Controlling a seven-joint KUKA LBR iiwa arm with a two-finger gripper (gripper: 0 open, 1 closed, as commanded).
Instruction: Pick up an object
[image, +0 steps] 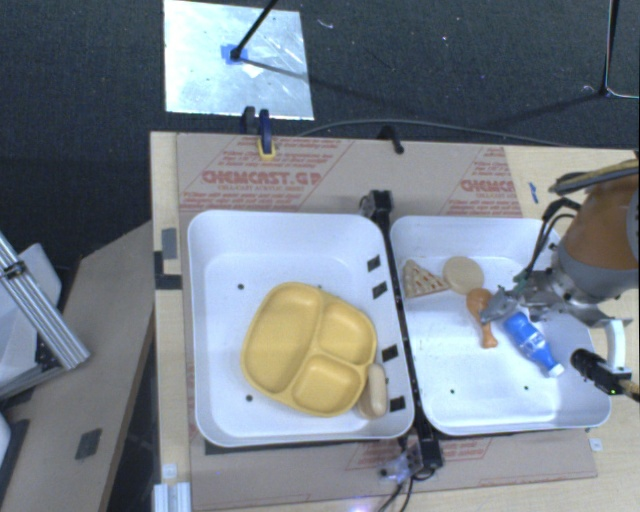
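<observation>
"What's in the left bin (215, 300)?"
"A divided plate (308, 348), a bread roll (375, 390) touching its right edge."
"And the right bin (490, 405)?"
"Waffle wedge (424, 279), round biscuit (463, 272), drumstick (482, 312), bottle (531, 343) rightmost."

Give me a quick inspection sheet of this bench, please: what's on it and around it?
Surface: bench with left bin and right bin, side by side.
Job's things: yellow divided tray and beige piece in left bin; wedge, round disc, orange piece, blue bottle in right bin.
Clutter: nothing seen.
Gripper: over the orange piece; hold unclear.
Cables: black cable behind bench.
Surroundings: dark floor, silver sheet.
</observation>
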